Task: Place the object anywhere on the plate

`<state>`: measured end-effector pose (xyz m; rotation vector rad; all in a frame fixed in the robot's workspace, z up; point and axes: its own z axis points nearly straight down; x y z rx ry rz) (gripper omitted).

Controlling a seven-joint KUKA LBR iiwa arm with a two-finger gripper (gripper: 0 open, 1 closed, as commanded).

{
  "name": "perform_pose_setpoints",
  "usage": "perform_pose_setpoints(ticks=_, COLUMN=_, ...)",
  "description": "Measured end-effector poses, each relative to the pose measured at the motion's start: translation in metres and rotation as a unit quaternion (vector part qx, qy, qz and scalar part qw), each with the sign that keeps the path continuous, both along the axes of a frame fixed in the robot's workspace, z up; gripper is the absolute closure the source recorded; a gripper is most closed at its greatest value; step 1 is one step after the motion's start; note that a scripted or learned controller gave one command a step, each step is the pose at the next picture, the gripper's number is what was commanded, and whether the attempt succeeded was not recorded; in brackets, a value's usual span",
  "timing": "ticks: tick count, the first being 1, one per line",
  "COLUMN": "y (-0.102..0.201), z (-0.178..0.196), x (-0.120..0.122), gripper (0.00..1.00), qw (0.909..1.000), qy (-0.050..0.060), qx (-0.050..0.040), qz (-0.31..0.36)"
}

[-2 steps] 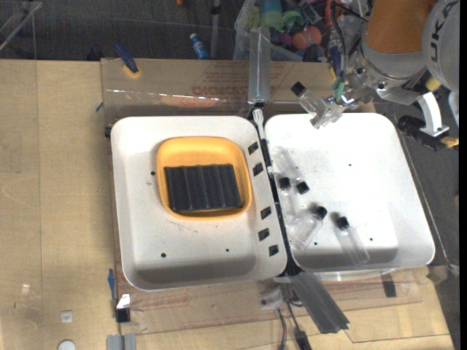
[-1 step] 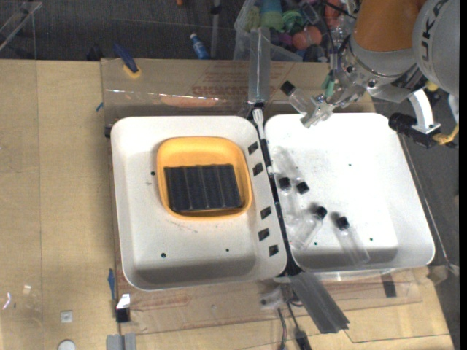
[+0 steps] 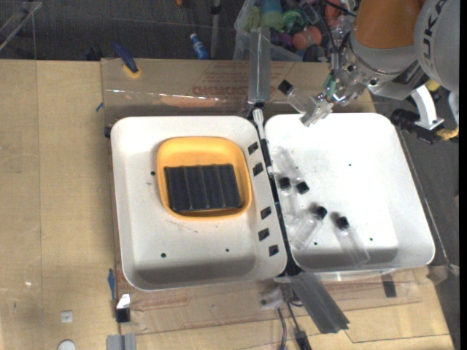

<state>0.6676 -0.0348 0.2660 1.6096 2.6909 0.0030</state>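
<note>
- Hanging above the far edge of the right bin [image 3: 408, 195], the claw [image 3: 319, 112] points down and to the left from the arm [image 3: 394, 13].
- Whether it is open or closed cannot be told from here, nor whether it holds anything.
- The plate [image 3: 166, 152], yellow with a dark ribbed slab [image 3: 202, 188] on it, lies in the left bin [image 3: 131, 195].
- Several clear bottles with black caps [image 3: 310, 214] lie in the right bin, near the divider [image 3: 266, 188].
</note>
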Motion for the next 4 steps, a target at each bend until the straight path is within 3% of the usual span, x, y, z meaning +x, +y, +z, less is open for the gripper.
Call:
perform_pose_setpoints(ticks=3, y=-0.041, z=0.019, x=0.000, gripper=1.00, qw=0.9995, qy=0.000, qx=0.0002, qz=0.030)
perform_pose_setpoints(ticks=4, y=-0.028, z=-0.018, x=0.000, gripper=1.00, qw=0.9946, qy=0.003, qx=0.0009, qz=0.104)
